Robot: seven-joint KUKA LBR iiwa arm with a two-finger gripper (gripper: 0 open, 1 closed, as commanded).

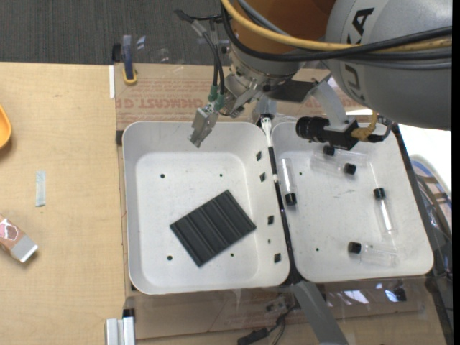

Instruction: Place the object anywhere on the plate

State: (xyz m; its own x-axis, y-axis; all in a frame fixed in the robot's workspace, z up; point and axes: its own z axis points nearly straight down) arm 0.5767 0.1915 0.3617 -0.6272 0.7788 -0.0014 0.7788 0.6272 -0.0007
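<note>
A dark ribbed rectangular plate lies flat and skewed in the middle of the left bin. Several clear tubes with black caps lie in the right bin: one tube along its left wall, another tube at the right, a third tube near the front. My gripper hangs over the far edge of the left bin, well beyond the plate and a little to its left. I see nothing held in it.
The arm's big grey and orange body covers the top right of the view. On the wooden bench to the left lie a small grey strip, a brown and white block and an orange thing. A blue clamp stands behind the bins.
</note>
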